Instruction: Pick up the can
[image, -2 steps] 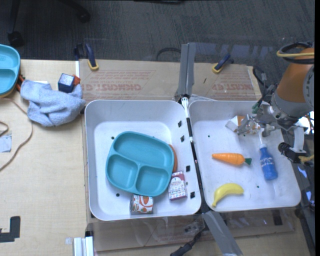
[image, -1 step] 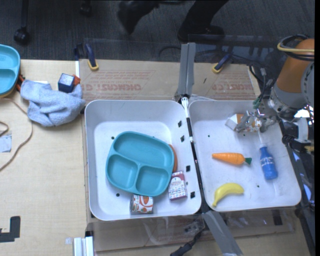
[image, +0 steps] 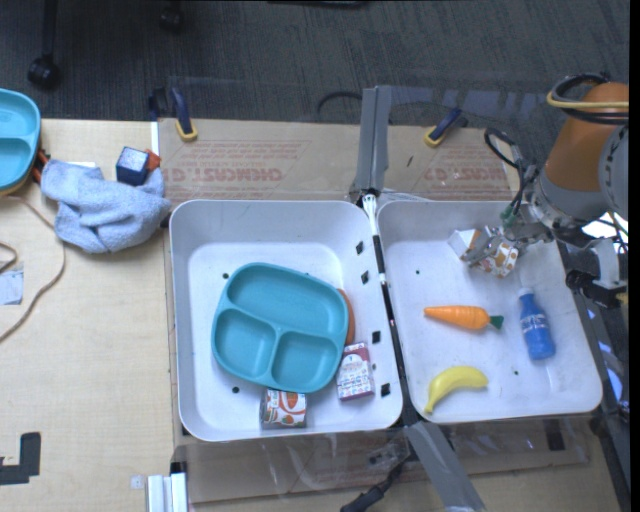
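A: Where are the jaws (image: 492, 250)?

B: At the far end of the right bin (image: 570, 400), near its back wall. The grey arm (image: 585, 150) with the orange band comes in from the right and bends down to them.

A: Open or closed?

B: I cannot tell. A small white and orange patterned thing sits right where they are, and the 2 blur together; whether it is between them is unclear.

A: And the can (image: 284, 408)?

B: In the other bin, the left bin (image: 185, 320), at its near edge. It lies partly tucked under the front rim of the teal plate (image: 280, 328), red and white label up. It is well apart from the jaws, across the divider and toward the opposite corner.

A: What lies near the jaws?

B: An orange carrot (image: 462, 317) just in front of them, a blue bottle (image: 536, 324) to its right, and a yellow banana (image: 456, 384) nearer the front.

A: And by the can?

B: A small red and white carton (image: 355, 373) just to its right, touching the plate's edge.

A: Beyond the bins?

B: On the desk (image: 90, 340) to the left, a crumpled grey cloth (image: 105, 208) and a small blue cube (image: 131, 164).
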